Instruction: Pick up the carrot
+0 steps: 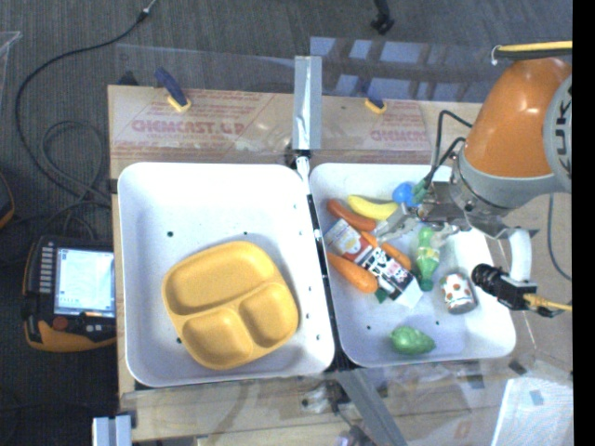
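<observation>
The carrot, orange and tapered, lies in the right bin near its left wall, beside a bottle with a black-and-white label. A second long orange-red piece lies just behind the bottle. My gripper hangs over the back middle of the right bin, next to a yellow banana and a blue ball. It is up and to the right of the carrot, with the bottle between them. Nothing shows between its tips.
The right bin also holds a green bottle, a small can and a green vegetable. A yellow divided plate sits in the left bin. A metal divider stands behind the bins.
</observation>
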